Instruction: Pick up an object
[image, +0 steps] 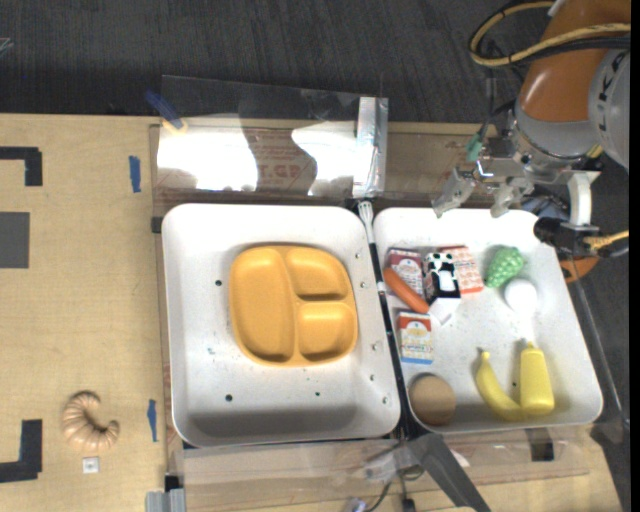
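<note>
My gripper (472, 202) hangs above the back rim of the right bin (570, 330), open, with nothing between its fingers. Below it in the bin lie an orange carrot (405, 290), a red and white carton (406, 264), a black and white carton (443, 275), a bumpy green item (504, 265) and a white egg (520, 295). Nearer the front are a small printed box (415, 338), a brown round item (432, 397), a banana (490, 385) and a yellow bottle (535, 378).
The left bin (190, 330) holds a yellow divided plate (293, 303). A croissant (90, 420) lies on the wooden bench at the far left. A clear plastic sheet (270, 150) stands behind the left bin. Cables loop above the arm's orange band (565, 85).
</note>
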